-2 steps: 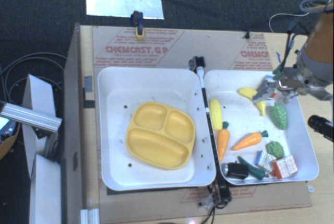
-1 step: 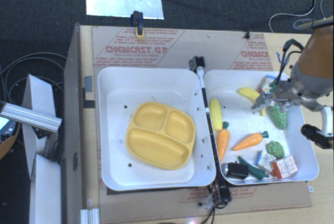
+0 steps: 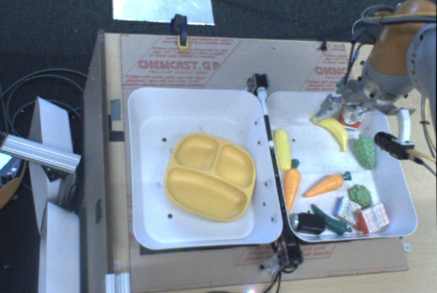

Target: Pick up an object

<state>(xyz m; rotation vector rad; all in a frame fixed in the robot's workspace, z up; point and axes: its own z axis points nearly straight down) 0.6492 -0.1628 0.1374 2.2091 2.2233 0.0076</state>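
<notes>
We cannot tell our gripper's (image 3: 334, 106) state above the smooth curved banana (image 3: 336, 132), at the right bin's (image 3: 403, 199) twelve o'clock edge.

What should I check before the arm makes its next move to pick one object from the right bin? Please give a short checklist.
1. Gripper is above the right bin: ok.
2. A target is near: the toy banana lies just below the gripper: ok.
3. Banana is apart from the green leafy toy: ok.
4. Something already held: cannot tell.
5. Yellow divided plate sits in the left bin, out of the way: ok.
</notes>
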